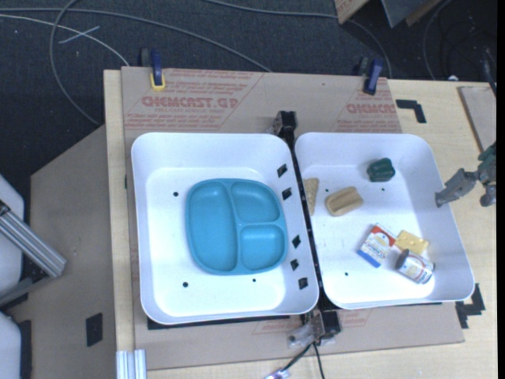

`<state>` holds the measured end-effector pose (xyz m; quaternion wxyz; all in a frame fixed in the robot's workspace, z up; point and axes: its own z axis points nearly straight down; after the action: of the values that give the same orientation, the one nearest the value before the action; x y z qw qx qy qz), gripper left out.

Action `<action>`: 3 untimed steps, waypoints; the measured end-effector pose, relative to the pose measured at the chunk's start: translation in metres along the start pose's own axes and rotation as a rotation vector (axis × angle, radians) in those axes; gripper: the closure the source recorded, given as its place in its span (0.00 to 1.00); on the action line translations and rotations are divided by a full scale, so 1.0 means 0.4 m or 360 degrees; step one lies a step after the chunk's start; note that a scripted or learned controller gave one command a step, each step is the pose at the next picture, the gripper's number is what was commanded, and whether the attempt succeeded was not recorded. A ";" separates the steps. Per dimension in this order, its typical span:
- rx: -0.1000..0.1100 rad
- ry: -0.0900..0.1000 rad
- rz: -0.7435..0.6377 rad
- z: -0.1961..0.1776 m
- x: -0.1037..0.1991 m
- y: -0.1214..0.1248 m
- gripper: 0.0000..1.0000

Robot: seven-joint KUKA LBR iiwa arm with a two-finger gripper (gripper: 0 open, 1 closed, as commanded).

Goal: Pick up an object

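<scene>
Two white bins are set side by side on the bench. The left bin is occupied by a blue divided plate. Several small things are scattered in the right bin: a dark green lump toward the far corner, a tan block near the middle, a thin tan piece against the left wall, and, toward the near right, a red, white and blue packet, a yellow piece and a small jar lying close together.

The gripper is seen at the right rim of the right bin, at the view's right edge. Two grey fingers are spread apart, one reaching over the bin's rim, with nothing between them. All the things lie to the left of the jaws and apart from them; the green lump and the yellow piece are the closest, yet neither is touched.
</scene>
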<state>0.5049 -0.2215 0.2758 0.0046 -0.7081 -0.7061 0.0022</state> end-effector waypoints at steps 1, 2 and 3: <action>-0.0014 -0.0004 -0.0005 -0.011 0.001 0.005 0.00; -0.0004 0.0000 -0.0003 0.146 -0.001 -0.003 0.00; -0.0006 0.0000 -0.0005 0.252 0.000 -0.001 0.00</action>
<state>0.5034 -0.2210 0.1750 0.0032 -0.7070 -0.7072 0.0008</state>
